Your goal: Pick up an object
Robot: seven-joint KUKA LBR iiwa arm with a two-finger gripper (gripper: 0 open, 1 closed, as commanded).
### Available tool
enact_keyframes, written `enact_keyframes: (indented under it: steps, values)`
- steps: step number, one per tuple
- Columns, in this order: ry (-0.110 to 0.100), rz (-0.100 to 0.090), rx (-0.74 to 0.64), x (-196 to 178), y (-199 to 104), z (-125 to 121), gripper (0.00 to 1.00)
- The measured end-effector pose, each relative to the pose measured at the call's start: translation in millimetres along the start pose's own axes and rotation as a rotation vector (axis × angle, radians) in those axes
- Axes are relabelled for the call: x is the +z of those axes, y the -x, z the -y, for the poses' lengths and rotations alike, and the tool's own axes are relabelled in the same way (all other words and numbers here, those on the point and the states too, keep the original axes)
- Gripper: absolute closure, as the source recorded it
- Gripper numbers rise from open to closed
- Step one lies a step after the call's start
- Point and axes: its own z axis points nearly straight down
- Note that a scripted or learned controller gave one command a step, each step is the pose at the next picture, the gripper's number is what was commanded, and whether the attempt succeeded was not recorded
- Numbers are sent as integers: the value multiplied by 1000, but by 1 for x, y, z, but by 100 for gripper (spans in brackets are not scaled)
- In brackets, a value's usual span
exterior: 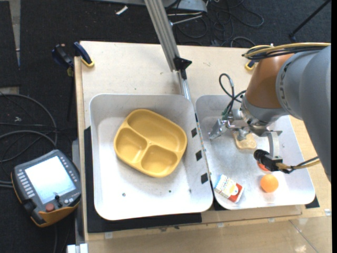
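Observation:
My gripper (238, 132) hangs low over the right bin (295, 141), near its middle, under the grey and orange wrist. A pale beige object (246, 142) lies right beneath it, partly covered by the gripper, and I cannot tell whether it is held. An orange ball (269, 183) rests near the bin's front right. A small white carton with red and blue print (229, 188) lies at the front left corner of that bin.
The left bin (105, 183) holds a yellow divided plate (150, 142) at its centre. A slanted metal pole (166, 30) rises from between the bins at the back. A teach pendant (46, 186) sits left of the bench.

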Motion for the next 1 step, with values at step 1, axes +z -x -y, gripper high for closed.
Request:
enact_keyframes:
  steps: [1]
  values:
    - [6, -1, -1, -14, 0, -2, 100]
